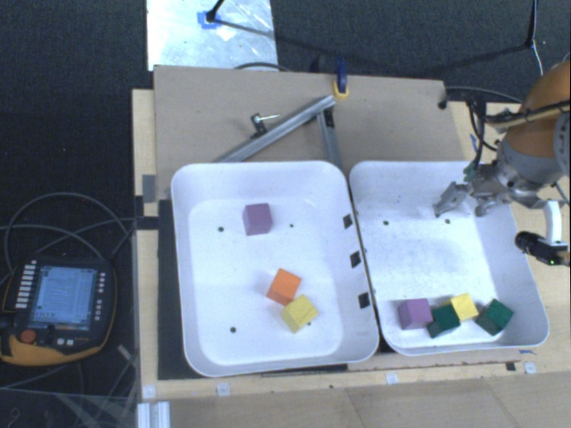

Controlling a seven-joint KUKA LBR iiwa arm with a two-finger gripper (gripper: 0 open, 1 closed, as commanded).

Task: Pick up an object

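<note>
The left bin [192, 266] holds a purple cube [257, 218] near its back, plus an orange cube [284, 285] touching a yellow cube [300, 313] towards the front. Along the front wall of the right bin [446, 257] sit a purple cube [414, 312], a dark green cube [442, 320], a yellow cube [464, 307] and another green cube [494, 316]. My gripper [466, 203] hangs over the right bin's back right part, open, with nothing between its fingers. It is well behind the row of cubes.
A metal bar [285, 125] lies slanted on the brown board behind the bins. A teach pendant [58, 308] with its cable rests on the floor at left. Cables run by the arm at the right edge.
</note>
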